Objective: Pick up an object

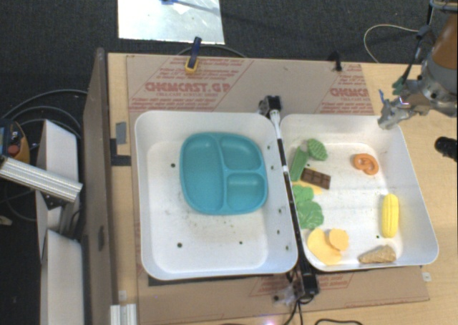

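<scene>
While claw [390,110] hangs beyond bin [418,195] | corn [390,215] lies lengthwise, near-vertical | claw state unclear

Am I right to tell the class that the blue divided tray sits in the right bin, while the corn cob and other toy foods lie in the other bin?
Not quite. The camera view shows the blue divided tray in the left bin. The corn cob and other toy foods lie in the other bin, the right bin.
</scene>
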{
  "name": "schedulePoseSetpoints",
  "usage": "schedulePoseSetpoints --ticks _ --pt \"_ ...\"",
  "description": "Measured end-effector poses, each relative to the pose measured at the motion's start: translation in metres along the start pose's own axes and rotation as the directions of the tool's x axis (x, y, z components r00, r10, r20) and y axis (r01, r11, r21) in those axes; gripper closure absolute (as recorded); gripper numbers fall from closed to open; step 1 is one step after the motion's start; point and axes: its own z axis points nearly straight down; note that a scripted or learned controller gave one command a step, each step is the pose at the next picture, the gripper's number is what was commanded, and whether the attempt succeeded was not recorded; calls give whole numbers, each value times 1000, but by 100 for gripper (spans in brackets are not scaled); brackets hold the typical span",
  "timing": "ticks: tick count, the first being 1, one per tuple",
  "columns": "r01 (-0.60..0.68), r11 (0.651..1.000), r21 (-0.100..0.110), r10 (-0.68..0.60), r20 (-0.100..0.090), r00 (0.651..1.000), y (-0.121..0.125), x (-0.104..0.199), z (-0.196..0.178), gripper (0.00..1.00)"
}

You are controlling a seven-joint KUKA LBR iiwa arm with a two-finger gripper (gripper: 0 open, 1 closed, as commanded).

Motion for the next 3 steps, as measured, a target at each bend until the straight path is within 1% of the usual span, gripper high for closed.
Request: schedulePoseSetpoints --ticks 1,2,3 --pt "0 1000 2 0 0 1000 7 38 3 100" --pt "-3 1000 -1 3 1 1000 23 0 0 100" --pt "1 1000 5 -1 -1 1000 -3 62 13 100"
